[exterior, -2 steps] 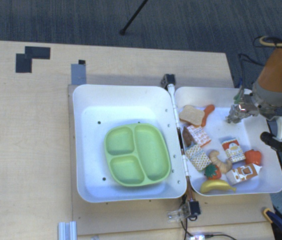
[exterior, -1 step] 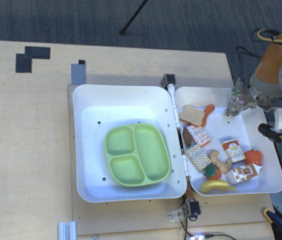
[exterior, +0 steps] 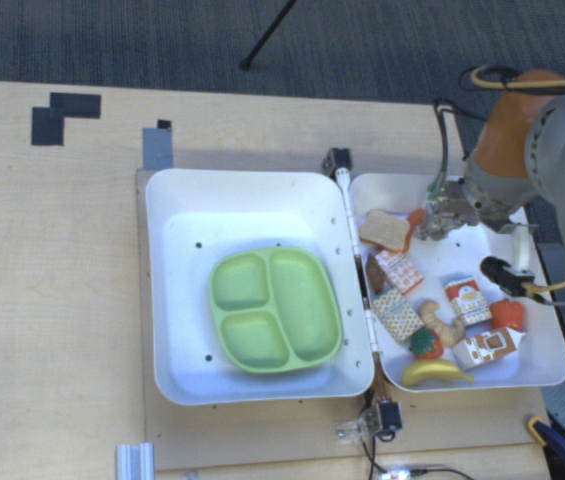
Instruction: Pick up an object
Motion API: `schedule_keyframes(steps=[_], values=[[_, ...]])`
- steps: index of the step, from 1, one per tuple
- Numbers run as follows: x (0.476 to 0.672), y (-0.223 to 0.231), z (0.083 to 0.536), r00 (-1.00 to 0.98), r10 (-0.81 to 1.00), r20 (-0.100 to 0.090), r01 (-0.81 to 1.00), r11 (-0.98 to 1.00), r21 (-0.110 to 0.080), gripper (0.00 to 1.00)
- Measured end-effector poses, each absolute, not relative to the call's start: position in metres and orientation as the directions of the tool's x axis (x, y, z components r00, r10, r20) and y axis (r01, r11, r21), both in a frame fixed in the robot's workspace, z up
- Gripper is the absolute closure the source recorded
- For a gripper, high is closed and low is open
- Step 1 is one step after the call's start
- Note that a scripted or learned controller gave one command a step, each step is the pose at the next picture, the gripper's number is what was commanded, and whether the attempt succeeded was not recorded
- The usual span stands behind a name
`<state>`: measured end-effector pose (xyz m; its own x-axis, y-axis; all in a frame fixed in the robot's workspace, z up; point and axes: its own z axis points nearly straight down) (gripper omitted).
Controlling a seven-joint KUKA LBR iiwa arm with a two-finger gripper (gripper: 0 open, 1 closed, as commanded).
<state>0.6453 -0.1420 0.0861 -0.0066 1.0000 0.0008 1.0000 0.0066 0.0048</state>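
Note:
My gripper (exterior: pixel 440 218) hangs low over the far part of the right bin (exterior: pixel 552 353), with the grey arm and its orange band behind it on the right. A small orange-red piece (exterior: pixel 417 218) sits just left of the gripper, and a slice of toy bread (exterior: pixel 384 230) lies beyond that. Whether the gripper touches anything I cannot tell. Below it lie a red-and-white carton (exterior: pixel 399 268), a checkered packet (exterior: pixel 397 315), another carton (exterior: pixel 466 301) and a tan lumpy piece (exterior: pixel 442 323).
The left bin (exterior: pixel 177 268) holds a green divided plate (exterior: pixel 275 308). At the near end of the right bin are a banana (exterior: pixel 432 372), a red fruit with a green top (exterior: pixel 424 343), a small carton (exterior: pixel 489 346) and an orange-red piece (exterior: pixel 508 315).

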Motion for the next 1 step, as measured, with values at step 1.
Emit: schedule_keyframes(steps=[1], values=[[0.6028,-0.1994,0.0989,-0.003,1.000,-0.002,1.000,0.003,0.002,1.00]])
